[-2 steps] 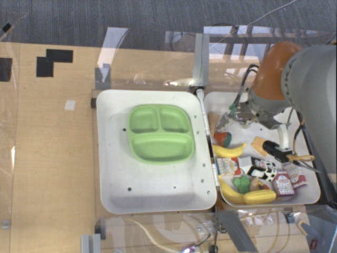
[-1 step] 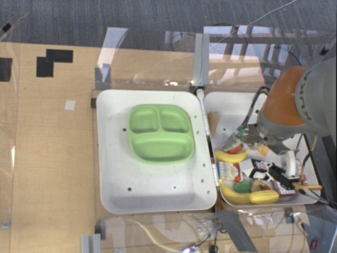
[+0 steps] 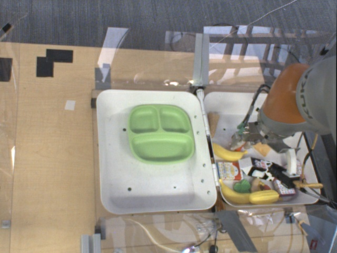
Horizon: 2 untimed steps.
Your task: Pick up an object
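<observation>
Tool (image 3: 243, 136) hanging low over right bin (image 3: 226, 115), just above upper banana (image 3: 227, 153); finger state unreadable from this angle, cannot tell. Banana lying immediately below-left of tool, nearly touching, long axis running left-right across bin with slight curve. Second banana (image 3: 247, 196) sitting nearer front edge among clutter. Green tray (image 3: 160, 133) resting alone in left bin (image 3: 113, 141), well apart. Judging short drop enough to reach upper banana.

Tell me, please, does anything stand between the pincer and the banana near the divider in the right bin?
Nothing visible does. The pincer hangs just above and right of the banana, with bare white bin floor beside them.
</observation>
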Motion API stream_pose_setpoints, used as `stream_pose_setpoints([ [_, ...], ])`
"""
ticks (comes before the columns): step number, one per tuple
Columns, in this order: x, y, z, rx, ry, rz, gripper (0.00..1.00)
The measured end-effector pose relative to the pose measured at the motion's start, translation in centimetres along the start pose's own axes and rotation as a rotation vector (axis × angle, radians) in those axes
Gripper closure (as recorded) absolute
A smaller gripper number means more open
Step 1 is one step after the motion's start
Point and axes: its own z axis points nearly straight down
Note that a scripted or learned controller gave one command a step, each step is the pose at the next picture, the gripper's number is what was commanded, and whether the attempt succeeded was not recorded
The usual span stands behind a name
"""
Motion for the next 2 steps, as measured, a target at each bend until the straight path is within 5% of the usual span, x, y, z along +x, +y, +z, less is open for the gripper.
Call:
stream_pose_setpoints([
  [1,7.5,1.6,-8.3,0.015,-0.003,-0.044,1.00],
  [2,6.6,-4.1,-14.4,0.015,-0.005,0.035,1.00],
])
